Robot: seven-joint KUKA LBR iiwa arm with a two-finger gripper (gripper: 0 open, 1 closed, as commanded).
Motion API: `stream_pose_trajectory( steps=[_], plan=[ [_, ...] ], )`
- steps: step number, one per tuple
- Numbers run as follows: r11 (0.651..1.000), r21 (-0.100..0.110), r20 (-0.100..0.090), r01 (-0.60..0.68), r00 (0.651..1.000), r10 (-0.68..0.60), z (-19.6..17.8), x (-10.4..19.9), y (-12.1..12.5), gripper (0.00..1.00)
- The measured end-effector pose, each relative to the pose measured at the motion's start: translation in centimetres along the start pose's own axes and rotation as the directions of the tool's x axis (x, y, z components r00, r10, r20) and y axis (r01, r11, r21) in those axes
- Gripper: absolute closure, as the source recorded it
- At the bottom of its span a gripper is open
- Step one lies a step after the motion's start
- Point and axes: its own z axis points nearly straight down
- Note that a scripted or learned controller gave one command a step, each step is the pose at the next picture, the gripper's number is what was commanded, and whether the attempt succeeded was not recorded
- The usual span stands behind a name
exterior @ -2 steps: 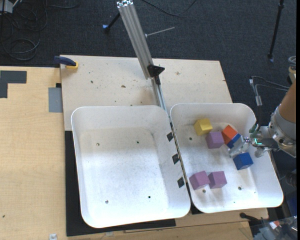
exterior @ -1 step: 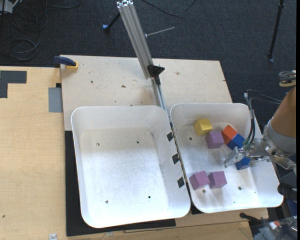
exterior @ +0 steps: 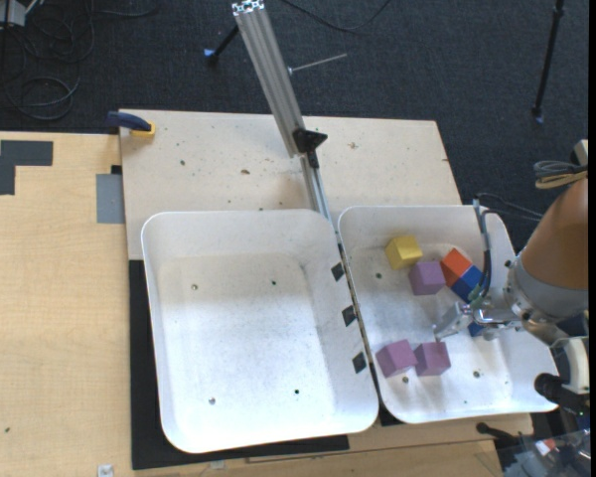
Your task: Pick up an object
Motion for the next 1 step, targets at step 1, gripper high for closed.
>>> stream_pose_trajectory(
  steps=[1],
  plan=[
    [1.0,-0.003,0.0,-0.002,1.0,0.002,3.37,0.03,0.08,0.0]
  ],
)
